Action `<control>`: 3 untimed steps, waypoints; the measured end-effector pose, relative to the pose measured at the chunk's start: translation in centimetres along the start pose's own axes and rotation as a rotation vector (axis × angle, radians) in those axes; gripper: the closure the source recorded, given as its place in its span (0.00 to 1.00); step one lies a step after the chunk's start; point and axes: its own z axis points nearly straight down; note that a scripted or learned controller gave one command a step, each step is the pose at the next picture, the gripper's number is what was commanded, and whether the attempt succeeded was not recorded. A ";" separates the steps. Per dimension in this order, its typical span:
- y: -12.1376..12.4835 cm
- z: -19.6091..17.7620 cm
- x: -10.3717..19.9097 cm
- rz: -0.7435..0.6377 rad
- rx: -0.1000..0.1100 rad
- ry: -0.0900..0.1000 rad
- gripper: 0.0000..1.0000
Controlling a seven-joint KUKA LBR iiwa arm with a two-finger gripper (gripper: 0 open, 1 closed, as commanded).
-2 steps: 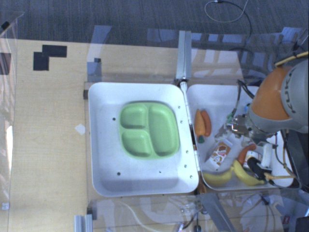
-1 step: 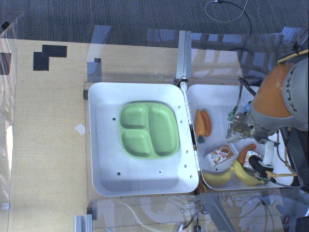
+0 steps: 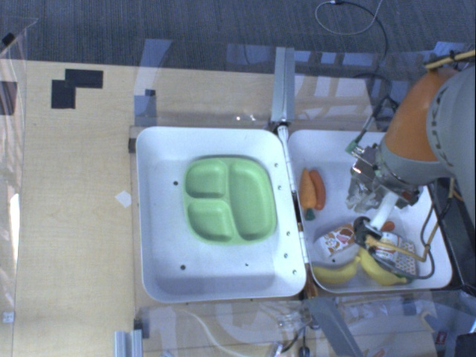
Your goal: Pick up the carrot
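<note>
We judged the step in hand to be the approach: the grey arm with its orange band (image 3: 420, 121) reached into the right shallow white bin (image 3: 327, 151) from the right, and its hand (image 3: 366, 199) hung over the middle of that bin, near the carrot but apart from it. Whether the hand was open or closed we could not tell, as the metal parts blurred together from above.

The small orange carrot (image 3: 312, 189) lay against the left wall of the right bin, just beside the divider between the two bins, its long axis running roughly from the far side to the near side. It looked short and stubby, glossy, of two tones, a redder half beside a paler orange half, and probably a toy of smooth plastic. A small dark speck (image 3: 310, 214) sat just below it.

To do this well, we thought the hand should shift left until centred over the carrot, turn so as to close across its narrow width, and come down with care for the bin wall close by. The two yellow bananas (image 3: 349, 271) and the printed white packet (image 3: 338, 242) at the near end lay clear of that path. The left bin (image 3: 156, 222) held a green sectioned plate (image 3: 229, 199), well apart on the pale wooden surface (image 3: 74, 199)
</note>
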 end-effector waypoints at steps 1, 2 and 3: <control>-4.9 0.1 5.7 0.116 0.003 -0.001 1.00; -4.8 -0.9 5.9 0.107 0.001 0.001 1.00; -5.3 -2.2 6.9 -0.390 0.003 0.000 1.00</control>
